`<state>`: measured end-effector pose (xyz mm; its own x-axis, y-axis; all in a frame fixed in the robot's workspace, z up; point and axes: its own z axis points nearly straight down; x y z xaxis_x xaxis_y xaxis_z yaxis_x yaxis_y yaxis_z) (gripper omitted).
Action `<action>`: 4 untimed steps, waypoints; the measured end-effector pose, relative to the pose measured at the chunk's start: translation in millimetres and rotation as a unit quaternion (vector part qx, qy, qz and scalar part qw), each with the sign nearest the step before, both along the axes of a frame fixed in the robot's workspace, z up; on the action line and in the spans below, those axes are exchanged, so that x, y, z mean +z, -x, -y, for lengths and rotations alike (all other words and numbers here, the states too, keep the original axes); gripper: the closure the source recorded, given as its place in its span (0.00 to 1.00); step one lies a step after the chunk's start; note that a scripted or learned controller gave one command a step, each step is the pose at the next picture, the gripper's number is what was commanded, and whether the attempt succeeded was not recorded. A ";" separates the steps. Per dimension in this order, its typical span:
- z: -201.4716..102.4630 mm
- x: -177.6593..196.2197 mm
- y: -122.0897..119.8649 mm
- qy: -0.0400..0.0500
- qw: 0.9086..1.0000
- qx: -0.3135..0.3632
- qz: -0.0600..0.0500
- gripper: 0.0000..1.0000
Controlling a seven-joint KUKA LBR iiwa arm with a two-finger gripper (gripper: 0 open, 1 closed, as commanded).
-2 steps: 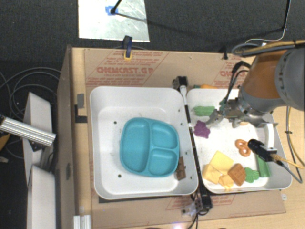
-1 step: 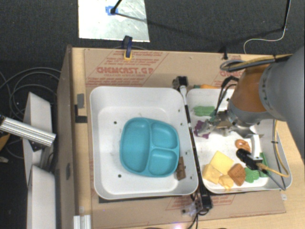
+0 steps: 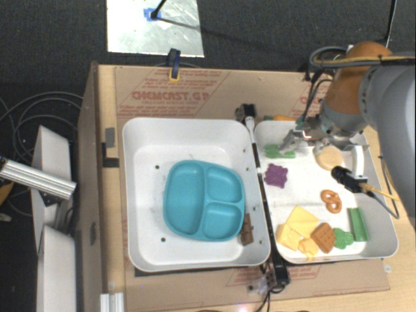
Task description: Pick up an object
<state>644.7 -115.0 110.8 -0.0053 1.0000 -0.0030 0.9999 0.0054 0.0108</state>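
Green toy (image 3: 279, 152) lies near the right bin's (image 3: 390, 239) far left corner, beside your tool (image 3: 300, 137); I cannot tell its state. Center over it, descend straight.

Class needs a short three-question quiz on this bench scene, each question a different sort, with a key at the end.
1. True or false: the blue divided plate lies in the right bin.
2. Which lies nearest the gripper? A) green piece B) pretzel C) waffle
3. Fill in: the purple grapes lie in the ____ bin.

Key: 1 false; 2 A; 3 right.
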 end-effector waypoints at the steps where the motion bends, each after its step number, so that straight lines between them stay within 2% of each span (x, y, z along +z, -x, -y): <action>1: -29.5 -26.8 -3.4 -0.002 1.000 0.001 -0.005 0.00; 2: -28.3 -25.0 -25.6 -0.001 1.000 0.001 -0.003 0.00; 3: -25.0 -26.5 29.4 -0.002 1.000 -0.003 -0.007 0.00; 4: -25.3 -26.3 31.9 -0.001 1.000 -0.002 -0.005 0.00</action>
